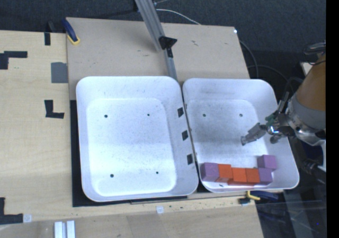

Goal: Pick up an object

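Along the front wall of the right bin (228,91) lies a row of blocks: a purple block (210,170) at the left, an orange block (224,172), another orange block (246,176), and purple blocks (267,165) at the right end. My gripper (250,137) hovers over the right part of that bin, above and behind the blocks, pointing left. Nothing shows between its fingers. The arm's orange band (318,91) is at the right edge.
The left bin (85,94) sits beside the right one, joined by black clips (185,135). A metal pole (148,11) slants in from the top to the bins' back edge. Tape marks lie on the bench at left.
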Controlling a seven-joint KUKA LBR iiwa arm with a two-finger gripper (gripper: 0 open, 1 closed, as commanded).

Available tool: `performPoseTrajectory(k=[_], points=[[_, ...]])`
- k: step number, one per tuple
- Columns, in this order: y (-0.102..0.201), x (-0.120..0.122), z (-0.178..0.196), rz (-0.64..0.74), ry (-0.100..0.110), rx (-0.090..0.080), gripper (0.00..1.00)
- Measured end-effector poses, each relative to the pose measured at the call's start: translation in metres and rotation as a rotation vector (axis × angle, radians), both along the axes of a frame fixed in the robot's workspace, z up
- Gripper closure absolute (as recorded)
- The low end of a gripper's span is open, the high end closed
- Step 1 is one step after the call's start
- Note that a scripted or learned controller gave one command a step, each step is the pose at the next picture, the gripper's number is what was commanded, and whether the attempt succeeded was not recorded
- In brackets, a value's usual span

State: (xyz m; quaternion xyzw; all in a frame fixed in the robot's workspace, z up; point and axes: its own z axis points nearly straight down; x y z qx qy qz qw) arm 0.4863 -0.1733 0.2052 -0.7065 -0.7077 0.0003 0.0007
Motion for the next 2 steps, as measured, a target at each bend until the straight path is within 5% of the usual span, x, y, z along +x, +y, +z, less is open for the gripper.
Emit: performPoseTrajectory(k=[1, 2], points=[[0.013, 0.056, -0.116, 0.001, 0.004, 0.000, 0.00], [0.012, 0.084, -0.113, 0.000, -0.002, -0.001, 0.00]])
